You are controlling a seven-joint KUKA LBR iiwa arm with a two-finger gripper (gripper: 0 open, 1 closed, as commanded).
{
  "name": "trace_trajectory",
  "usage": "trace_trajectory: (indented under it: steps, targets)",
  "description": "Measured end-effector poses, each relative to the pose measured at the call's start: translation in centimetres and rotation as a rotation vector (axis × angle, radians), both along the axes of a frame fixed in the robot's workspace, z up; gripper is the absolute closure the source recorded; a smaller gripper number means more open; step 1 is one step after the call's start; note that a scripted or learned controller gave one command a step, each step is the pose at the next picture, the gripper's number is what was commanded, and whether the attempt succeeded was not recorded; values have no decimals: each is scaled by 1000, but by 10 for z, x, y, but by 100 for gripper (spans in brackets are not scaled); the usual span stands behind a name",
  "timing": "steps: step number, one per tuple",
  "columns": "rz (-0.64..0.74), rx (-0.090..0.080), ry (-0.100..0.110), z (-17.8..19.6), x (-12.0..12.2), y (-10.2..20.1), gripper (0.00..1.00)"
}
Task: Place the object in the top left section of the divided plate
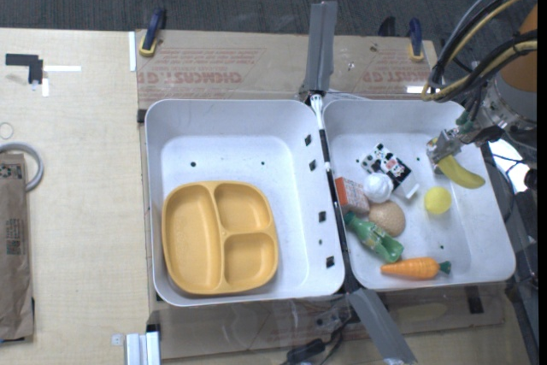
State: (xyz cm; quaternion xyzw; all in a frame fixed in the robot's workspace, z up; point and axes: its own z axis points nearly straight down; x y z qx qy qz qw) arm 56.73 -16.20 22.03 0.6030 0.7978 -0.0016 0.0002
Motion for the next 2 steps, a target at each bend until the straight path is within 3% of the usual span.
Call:
trace_trajectory:
  steps: [1,2]
  targets:
    - [-157,-2,-30,-99,11,43,100]
    - [-105,0,-3,-28,66,116,100]
